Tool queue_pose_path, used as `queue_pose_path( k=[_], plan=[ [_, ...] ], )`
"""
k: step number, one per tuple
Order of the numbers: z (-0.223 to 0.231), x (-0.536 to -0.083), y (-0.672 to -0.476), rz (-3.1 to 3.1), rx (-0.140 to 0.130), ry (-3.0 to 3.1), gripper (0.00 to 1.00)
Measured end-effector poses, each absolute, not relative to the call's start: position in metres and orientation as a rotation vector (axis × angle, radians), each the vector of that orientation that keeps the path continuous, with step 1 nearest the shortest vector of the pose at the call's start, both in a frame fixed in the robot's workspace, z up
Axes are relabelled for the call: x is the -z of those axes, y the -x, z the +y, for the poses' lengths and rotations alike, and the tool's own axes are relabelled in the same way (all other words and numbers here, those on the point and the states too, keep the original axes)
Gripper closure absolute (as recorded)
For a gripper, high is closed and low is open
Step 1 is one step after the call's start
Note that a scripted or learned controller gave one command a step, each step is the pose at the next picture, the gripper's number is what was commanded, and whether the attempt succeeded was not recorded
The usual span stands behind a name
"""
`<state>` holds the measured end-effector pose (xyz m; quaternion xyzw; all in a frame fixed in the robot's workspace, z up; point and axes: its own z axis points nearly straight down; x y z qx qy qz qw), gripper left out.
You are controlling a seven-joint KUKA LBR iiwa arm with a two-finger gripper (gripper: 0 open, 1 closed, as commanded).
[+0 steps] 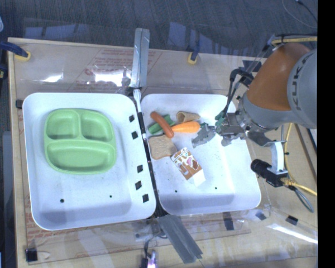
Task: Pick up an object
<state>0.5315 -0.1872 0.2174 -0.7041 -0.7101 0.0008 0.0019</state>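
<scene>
The right bin (234,188) holds a small heap of toy food. A red sausage (163,124) lies across a green piece (155,127), and an orange carrot (185,128) lies to their right. A tan piece (187,116) sits behind the carrot. A slice of bread (161,147) lies flat in front of them, next to a small patterned box (187,164). My gripper (216,137) hovers over the bin's right half, just right of the carrot's tip. It is open, with nothing between its fingers.
A green divided plate (78,141) lies in the left bin (33,200). The ridge between the bins (144,161) carries black clips. A black cable fitting (266,171) hangs off the arm over the right bin's right rim.
</scene>
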Motion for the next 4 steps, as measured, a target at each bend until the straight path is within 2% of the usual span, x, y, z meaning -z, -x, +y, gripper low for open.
queue_pose_path(
  k=[1, 2, 3, 4],
  plan=[
    [-0.146, -0.113, -0.502, -2.244, 0.015, 2.218, 0.0],
    [-0.148, -0.125, -0.504, -2.256, 0.014, 2.218, 1.0],
    [-0.07, -0.233, -0.552, -2.26, 0.001, 2.181, 1.0],
    [-0.071, -0.233, -0.551, -2.259, -0.001, 2.181, 0.0]
  ],
)
